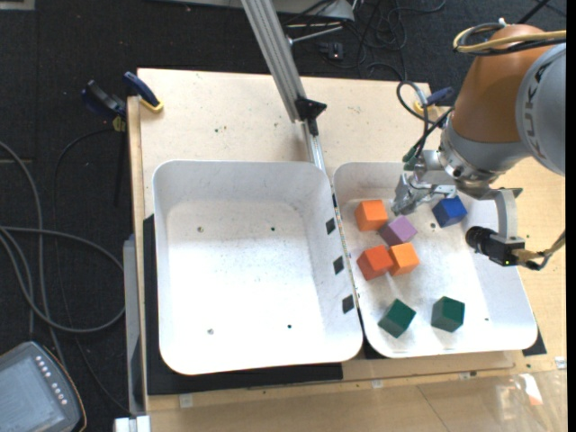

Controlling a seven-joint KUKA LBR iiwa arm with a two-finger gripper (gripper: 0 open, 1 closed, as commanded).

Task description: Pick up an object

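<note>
Arm comes in from the right, orange wrist band over the right bin (513,327). Pincer (407,201) sits low in the upper part of that bin, pointing down and toward the bin's middle. I can't tell its state: the tips are a dark blur against the white floor, nothing visibly between them.

Cubes all lie in the right bin. Purple cube (399,230) is nearest, just below and slightly left of the pincer tip, maybe touching, can't confirm. Upper orange cube (371,214) lies just to the pincer's left. Blue cube (449,210) is just to its right, partly under the wrist hardware. Red-orange cube (375,261) and the second orange cube (404,257) sit side by side, touching, below the purple one. Two green cubes (397,317) and (447,313) are well apart from the pincer, near the bin's front edge.

Left bin (171,196) has only specks in it.

My read: purple cube is the likely target; the move turns on a short drop down-left. Cubes have no long axis, but the purple one sits rotated and crowded by neighbours, so a finger could land on the orange one.
</note>
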